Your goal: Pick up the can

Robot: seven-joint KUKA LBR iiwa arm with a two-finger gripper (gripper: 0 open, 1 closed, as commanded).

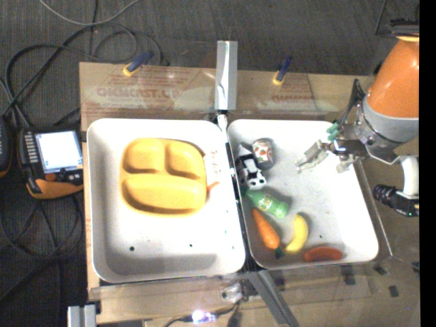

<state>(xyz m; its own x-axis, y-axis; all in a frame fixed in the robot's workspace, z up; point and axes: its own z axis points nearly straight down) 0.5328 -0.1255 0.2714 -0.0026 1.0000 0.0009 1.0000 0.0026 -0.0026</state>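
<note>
Yellow compartment plastic tray [164, 176] sitting in left white bin [102, 251]. Small silver metal can [263, 152] lying at right bin's upper left, black-white toy [251, 172] crowding below. End effector [312, 154] hovering rightward, apart, fingers spread, gripping nothing.

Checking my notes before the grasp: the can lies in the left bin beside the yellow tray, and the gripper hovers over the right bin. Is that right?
Not quite. The camera view shows the can in the right bin, near its upper left corner, not beside the yellow tray in the left bin. The gripper does hover over the right bin.
</note>
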